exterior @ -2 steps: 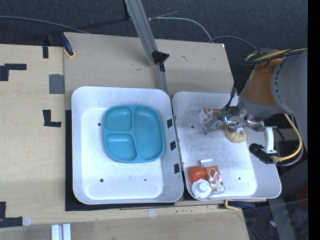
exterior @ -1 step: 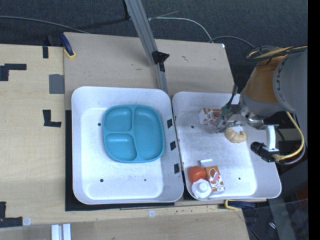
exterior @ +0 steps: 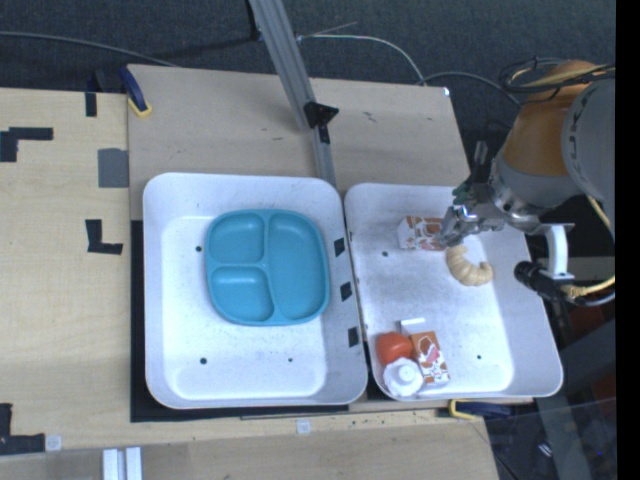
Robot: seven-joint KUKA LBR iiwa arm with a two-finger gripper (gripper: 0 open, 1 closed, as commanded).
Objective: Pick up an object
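Note:
In the right bin (exterior: 520, 358) lie a tan croissant (exterior: 468, 266), a small white-and-orange packet (exterior: 419, 233) near the bin's far side, and at the near edge an orange-and-white carton (exterior: 429, 356) beside a red-and-white bottle (exterior: 398, 362). My gripper (exterior: 461, 218) hangs over the bin's far right part, just above the croissant and at the right end of the packet. Its fingers point down and to the left. Nothing is visibly held between them.
The left bin (exterior: 170, 358) holds a blue three-part plate (exterior: 267, 266). A grey metal pole (exterior: 290, 58) slants over the bench behind the bins. Cables run along the back, and a black-and-white connector (exterior: 545, 268) hangs off the arm at the right bin's rim.

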